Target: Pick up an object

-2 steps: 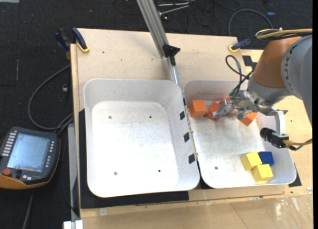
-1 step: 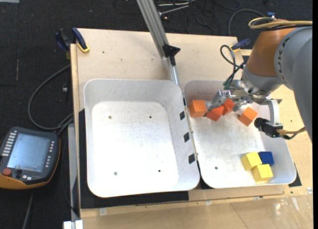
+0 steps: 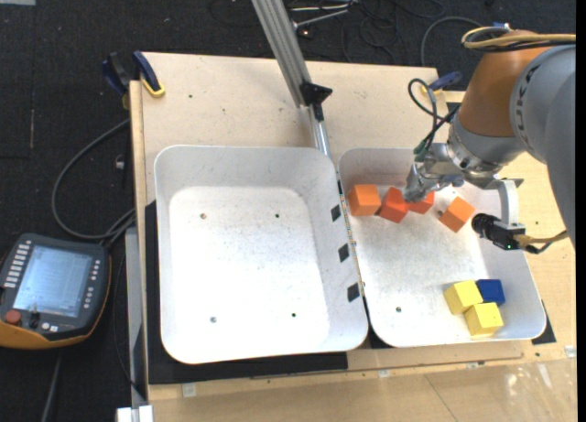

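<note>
A grey robot arm with an orange band is reaching in from the right of the camera view over a wooden surface (image 3: pixel 238 100) carrying two shallow white bins side by side. The arm is bending down into the right bin (image 3: pixel 430 324), its wrist pointing downward and toward the left, so that the pincer (image 3: pixel 419 189) is hanging low at the bin's upper part, right at a cluster of red-orange blocks.

Two orange blocks (image 3: pixel 365 199) and (image 3: pixel 456 213) are lying on either side of it, and a redder block (image 3: pixel 396 207) is sitting directly beneath the tip, touching or nearly touching it. Whether the pincer is spread or closed cannot be told from this angle, and no block is visibly between its tips.

This looks like the reaching or descending stage of a grasp, with the redder block the likely target. The next move probably calls for closing squarely on that block without nudging the neighbour beside it, then lifting straight up.

Yellow and blue blocks (image 3: pixel 475 302) are resting near the bin's lower right corner, well apart. The left bin (image 3: pixel 174 173) is sitting beside.
</note>
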Controlling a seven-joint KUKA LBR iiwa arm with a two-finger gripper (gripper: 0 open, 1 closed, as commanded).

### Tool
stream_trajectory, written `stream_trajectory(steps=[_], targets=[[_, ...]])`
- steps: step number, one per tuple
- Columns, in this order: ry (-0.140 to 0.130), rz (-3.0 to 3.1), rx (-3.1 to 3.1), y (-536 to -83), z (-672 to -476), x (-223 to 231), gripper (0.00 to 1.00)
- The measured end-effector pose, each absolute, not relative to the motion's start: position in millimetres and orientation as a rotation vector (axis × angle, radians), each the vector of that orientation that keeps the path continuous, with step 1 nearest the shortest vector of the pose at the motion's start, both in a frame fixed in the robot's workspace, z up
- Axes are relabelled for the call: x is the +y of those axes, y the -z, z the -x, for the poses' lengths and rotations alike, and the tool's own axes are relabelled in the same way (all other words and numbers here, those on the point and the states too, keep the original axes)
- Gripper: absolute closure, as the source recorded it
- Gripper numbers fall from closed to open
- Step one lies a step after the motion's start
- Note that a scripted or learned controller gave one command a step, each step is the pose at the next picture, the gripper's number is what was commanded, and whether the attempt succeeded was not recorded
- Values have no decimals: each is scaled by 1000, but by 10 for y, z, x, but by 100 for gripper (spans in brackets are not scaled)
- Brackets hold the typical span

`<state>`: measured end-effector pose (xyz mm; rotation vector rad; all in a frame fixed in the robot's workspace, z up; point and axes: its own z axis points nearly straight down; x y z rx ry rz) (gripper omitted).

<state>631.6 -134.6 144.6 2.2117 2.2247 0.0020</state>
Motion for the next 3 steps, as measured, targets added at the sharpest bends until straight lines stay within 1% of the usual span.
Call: stream_trajectory(steps=[1,2,3], targets=[[0,-2212,2226,-1441,-6315,-1344,0],[-16,-2209,2207,-1165,-6249,-1186,0],[-17,-2210,2209,-1246,-6247,-1173,100]])
